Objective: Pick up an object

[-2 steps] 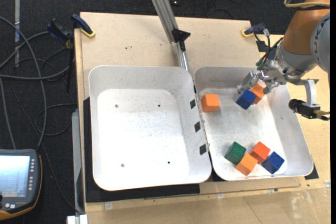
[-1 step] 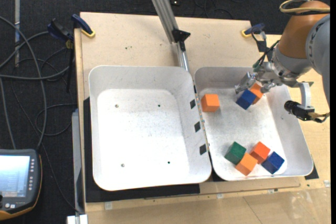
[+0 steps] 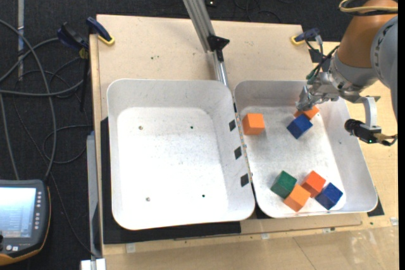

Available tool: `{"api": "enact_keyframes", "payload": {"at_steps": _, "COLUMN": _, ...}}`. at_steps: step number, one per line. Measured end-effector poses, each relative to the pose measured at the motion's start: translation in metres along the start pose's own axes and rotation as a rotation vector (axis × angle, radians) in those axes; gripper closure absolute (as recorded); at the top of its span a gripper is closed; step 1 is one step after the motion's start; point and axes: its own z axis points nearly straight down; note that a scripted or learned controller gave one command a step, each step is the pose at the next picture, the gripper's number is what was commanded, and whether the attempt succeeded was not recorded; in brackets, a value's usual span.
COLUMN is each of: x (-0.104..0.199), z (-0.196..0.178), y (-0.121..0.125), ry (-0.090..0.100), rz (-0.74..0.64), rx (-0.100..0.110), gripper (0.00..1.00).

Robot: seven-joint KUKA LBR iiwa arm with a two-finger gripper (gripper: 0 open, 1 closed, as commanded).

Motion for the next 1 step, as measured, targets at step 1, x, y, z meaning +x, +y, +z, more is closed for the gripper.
{"api": "enact_keyframes", "payload": {"at_steps": 1, "x": 0.0064, "z": -0.0507, "y": 0.0105, "ry": 0.008, "rz": -0.001, "rx": 0.014, "gripper": 1.00}}
